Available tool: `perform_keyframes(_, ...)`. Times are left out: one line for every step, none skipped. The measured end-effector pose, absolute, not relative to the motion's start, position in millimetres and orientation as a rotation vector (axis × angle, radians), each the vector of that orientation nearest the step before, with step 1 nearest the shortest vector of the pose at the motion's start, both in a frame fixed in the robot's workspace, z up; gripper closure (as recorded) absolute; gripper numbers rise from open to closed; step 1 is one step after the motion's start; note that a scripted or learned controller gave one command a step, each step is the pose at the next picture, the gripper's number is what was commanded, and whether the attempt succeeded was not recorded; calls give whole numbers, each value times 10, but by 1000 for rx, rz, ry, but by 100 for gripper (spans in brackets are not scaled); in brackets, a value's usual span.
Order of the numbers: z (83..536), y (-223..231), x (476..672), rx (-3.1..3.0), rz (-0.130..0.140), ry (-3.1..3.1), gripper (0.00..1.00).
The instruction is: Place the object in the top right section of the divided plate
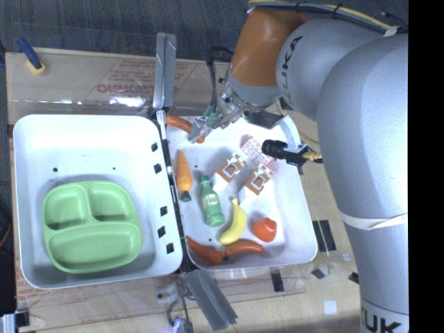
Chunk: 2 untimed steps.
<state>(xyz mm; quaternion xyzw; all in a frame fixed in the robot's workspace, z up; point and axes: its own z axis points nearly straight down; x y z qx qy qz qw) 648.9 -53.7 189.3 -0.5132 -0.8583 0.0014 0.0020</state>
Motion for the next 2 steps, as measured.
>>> perform_keyframes(1403, -1070, 6555, -1766, 6, -2588, 100)
perform_keyframes(1475, -1057, 6553, -1756, 11, -2589, 100)
